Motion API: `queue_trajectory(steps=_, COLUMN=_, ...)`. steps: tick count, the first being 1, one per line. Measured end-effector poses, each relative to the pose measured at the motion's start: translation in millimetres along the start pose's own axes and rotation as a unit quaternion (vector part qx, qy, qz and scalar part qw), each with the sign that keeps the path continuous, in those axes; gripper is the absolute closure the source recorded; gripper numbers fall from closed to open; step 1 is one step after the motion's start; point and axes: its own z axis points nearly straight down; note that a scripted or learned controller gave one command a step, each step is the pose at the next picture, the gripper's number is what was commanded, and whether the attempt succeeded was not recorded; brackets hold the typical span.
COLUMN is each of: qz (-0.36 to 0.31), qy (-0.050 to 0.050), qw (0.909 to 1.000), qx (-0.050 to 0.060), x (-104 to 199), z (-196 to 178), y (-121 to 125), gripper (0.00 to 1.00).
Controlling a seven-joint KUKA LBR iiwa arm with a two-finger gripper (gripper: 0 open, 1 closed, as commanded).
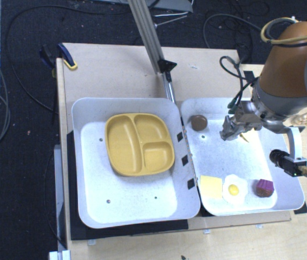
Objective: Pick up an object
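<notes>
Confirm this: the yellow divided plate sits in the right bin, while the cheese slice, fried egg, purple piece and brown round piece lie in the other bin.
Not quite. The camera view shows the yellow divided plate in the left bin; the cheese slice, fried egg, purple piece and brown round piece lie in the right bin.

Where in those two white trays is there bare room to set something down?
Left bin: bare floor below and left of the yellow plate. Right bin: bare middle, between brown ball and fried egg. Crowded along its near edge.
</notes>
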Motion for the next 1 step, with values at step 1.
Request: queue_trajectory(steps=1, qz=0.0, qy=0.0, qw=1.0, qx=0.0, x=47.1, z=16.6, y=18.4, gripper=1.0)
